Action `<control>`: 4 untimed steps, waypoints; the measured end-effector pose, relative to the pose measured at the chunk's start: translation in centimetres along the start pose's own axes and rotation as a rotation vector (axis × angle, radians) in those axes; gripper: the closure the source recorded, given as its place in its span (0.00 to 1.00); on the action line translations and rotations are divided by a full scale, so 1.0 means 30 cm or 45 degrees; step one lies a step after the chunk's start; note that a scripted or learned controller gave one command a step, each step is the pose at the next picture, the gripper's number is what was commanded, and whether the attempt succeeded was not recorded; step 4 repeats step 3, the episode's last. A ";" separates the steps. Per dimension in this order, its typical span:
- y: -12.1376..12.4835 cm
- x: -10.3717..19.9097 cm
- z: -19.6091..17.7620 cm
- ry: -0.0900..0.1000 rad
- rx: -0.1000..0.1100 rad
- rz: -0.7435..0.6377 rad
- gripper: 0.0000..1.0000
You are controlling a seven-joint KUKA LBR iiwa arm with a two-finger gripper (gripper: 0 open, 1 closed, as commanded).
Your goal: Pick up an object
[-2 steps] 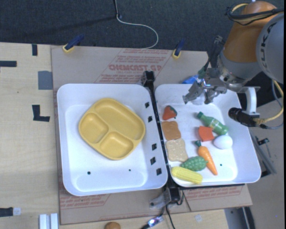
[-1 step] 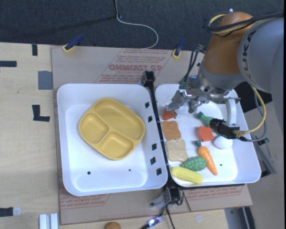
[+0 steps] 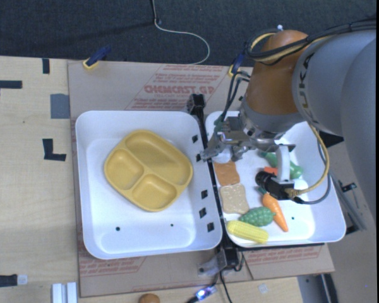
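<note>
- Camera view: two white bins are seen side by side. The left bin (image 3: 91, 169) holds a yellow divided plate (image 3: 148, 169), tilted diagonally, with three compartments.
- The right bin (image 3: 325, 223) holds the small toys that can be picked. A tan cracker-like square (image 3: 234, 198) lies near the dividing wall, with a brown slab (image 3: 227, 173) just at its 12 o'clock. A green bumpy vegetable (image 3: 257, 216) and a yellow corn cob (image 3: 247, 232) lie together at the cracker's 5 o'clock. An orange carrot (image 3: 275, 211) lies just at 3 o'clock of the green piece.
- The arm's orange band and wrist hang over the upper part of the right bin. The gripper (image 3: 222, 145) is seen at the bin's 10 o'clock corner, beside the dividing wall and just above the brown slab.
- How far the claw is parted cannot be told from this slanted view, and nothing is seen held in it.
- For a sound pick, the brown slab is judged the nearest target. A straight descent is advised, kept off the bin wall.
- A flat piece is judged likely to slip, so it should be straddled across its narrow width.
</note>
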State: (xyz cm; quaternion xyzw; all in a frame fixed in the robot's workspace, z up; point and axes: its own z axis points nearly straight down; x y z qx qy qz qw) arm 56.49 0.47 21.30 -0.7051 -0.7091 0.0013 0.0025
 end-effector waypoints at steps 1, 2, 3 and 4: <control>-0.064 0.141 -0.007 0.000 -0.002 0.000 1.00; -0.055 0.147 -0.014 -0.002 -0.003 0.004 1.00; -0.065 0.130 -0.005 -0.003 -0.002 0.005 1.00; -0.065 0.130 -0.005 -0.003 -0.002 0.005 1.00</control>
